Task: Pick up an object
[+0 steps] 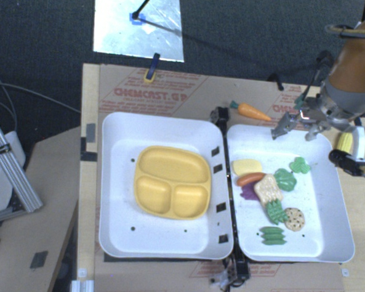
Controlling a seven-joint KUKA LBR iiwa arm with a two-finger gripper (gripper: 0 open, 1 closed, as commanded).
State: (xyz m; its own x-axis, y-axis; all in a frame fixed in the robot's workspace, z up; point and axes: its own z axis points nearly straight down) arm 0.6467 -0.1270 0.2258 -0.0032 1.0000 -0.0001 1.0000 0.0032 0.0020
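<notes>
Metal gripper [296, 126] hangs spread and empty above the right bin's [331, 235] far rim; glossy plastic food clusters inside it.

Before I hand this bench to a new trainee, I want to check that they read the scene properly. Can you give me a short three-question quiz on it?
1. True or false: the yellow tray lies in the right bin.
2. Where is the carrot? A) in the left bin B) on the cardboard behind the bins C) on the tray
3. Fill in: the end effector is over the ___ edge of the right bin.

Key: 1 false, it lies in the left bin. 2 B. 3 far.
</notes>
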